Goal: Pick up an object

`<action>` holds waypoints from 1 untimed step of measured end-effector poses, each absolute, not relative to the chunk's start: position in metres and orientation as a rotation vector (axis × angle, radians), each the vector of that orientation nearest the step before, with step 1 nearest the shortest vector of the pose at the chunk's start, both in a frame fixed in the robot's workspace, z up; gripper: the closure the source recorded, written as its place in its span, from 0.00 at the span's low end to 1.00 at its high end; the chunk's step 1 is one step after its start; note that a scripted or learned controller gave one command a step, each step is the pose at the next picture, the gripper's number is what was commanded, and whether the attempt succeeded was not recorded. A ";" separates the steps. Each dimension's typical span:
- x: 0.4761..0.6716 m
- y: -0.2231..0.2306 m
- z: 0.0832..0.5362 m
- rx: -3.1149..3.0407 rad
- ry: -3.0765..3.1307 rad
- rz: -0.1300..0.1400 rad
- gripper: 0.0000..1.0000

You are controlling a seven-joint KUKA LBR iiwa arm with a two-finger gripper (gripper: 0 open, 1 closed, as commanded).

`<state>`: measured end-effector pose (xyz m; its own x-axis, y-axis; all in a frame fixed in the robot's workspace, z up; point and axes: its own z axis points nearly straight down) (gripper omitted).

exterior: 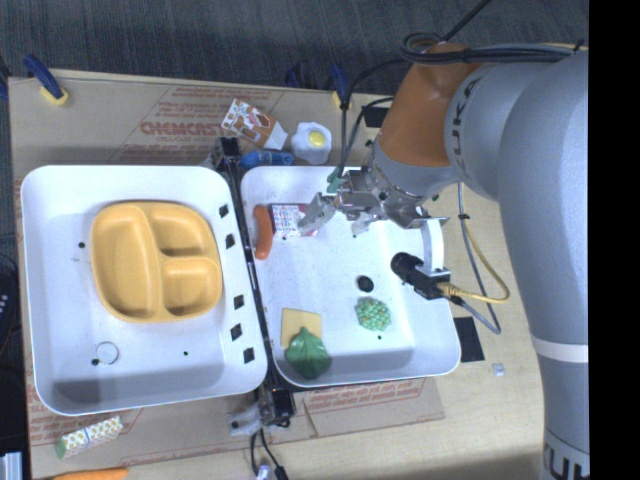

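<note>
My gripper (pixel 338 218) hangs over the upper middle of the right bin (pixel 440 343), open, with nothing between its fingers. Just left of it lies a red and white packet (pixel 287 217), with one fingertip (pixel 318 212) close to its right edge. An orange sausage-shaped toy (pixel 262 231) lies along the bin's left wall. Lower down are a yellow slice (pixel 301 321), a green leafy toy (pixel 307 353) on its lower end, a bunch of green grapes (pixel 373 314) and a small black piece (pixel 365 285).
The left bin (pixel 45 268) holds a yellow divided tray (pixel 157 260). Behind the bins lie a small printed carton (pixel 244 121), a blue item (pixel 265 158) and a yellow and white toy (pixel 313 140). The arm and its cables cover the right side.
</note>
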<state>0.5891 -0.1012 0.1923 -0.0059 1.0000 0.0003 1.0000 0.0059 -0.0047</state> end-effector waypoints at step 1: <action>0.640 -0.092 0.100 -2.216 -2.236 -0.003 0.00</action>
